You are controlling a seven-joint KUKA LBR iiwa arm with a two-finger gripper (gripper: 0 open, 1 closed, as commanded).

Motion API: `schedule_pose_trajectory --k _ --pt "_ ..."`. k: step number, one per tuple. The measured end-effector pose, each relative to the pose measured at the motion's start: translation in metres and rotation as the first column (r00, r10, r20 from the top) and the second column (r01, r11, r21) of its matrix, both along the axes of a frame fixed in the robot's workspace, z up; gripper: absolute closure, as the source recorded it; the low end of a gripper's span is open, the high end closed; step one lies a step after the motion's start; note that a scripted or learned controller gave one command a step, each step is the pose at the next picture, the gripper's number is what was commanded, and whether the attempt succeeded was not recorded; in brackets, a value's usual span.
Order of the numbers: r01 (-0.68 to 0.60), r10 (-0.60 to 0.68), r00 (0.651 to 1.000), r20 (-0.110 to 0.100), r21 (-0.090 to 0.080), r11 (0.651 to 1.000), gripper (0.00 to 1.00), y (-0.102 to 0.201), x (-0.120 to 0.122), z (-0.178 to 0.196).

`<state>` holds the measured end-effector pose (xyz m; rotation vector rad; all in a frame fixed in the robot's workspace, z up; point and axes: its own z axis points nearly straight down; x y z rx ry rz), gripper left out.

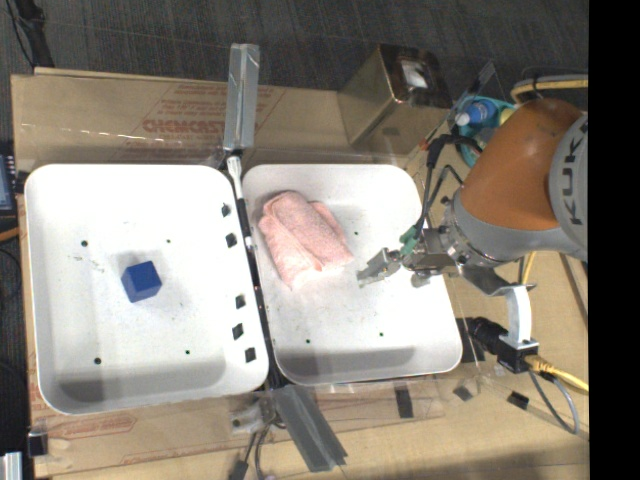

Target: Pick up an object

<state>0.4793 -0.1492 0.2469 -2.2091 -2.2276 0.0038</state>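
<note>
Pink folded cloth (302, 235) lies in right bin (430, 343), far-left area. Hand (372, 268) hovers just right of it; finger state cannot be determined. Blue cube (142, 280) sits in left bin (60, 388).

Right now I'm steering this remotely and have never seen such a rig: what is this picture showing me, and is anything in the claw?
You are looking down at a slant from one fixed camera above a bench. The grey arm with the orange band is the robot, reaching in from the right. Its claw hangs over the right shallow white bin, just right of a folded pink cloth lying in that bin. Nothing shows between the claw's tips, so it holds nothing as far as I can see. The left shallow white bin holds a small blue cube. The two bins sit side by side on brown cardboard.
</note>
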Motion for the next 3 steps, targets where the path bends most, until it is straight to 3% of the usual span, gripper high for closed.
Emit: schedule_pose_trajectory --k 1,2,3 --pt "-0.014 0.014 1.0 0.0 -0.002 1.0 0.0 0.02 0.078 -0.028" --pt "-0.044 0.044 0.999 0.007 -0.002 0.999 0.0 0.013 0.146 -0.153" --pt "-0.05 0.05 0.999 0.007 0.0 0.999 1.0 0.015 0.147 -0.143"
